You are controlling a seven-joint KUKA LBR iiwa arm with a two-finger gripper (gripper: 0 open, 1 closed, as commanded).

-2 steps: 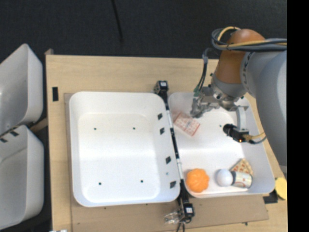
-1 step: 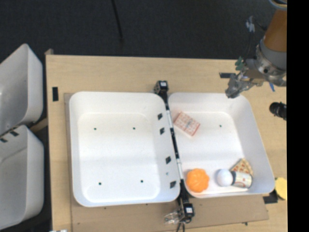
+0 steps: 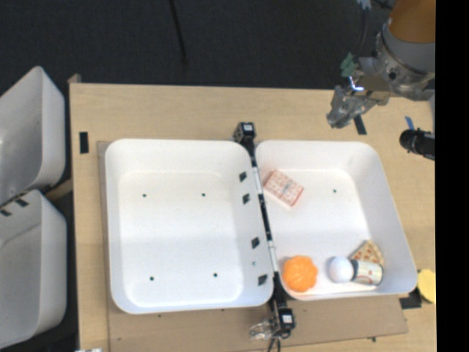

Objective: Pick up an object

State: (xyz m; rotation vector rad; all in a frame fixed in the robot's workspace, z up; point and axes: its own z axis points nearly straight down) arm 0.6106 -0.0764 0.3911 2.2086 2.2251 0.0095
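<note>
The right bin holds a small pink patterned packet near its upper left. Along its near wall lie an orange ball, a white ball and a tan patterned wedge with a white cup-like piece. My gripper hangs above the bench past the right bin's far edge, well apart from all of these objects. Nothing shows between its fingers.
The left bin lies beside the right one, joined by a black-clipped divider. White boxes stand off the bench's left edge. A yellow item sits at the bench's right edge.
</note>
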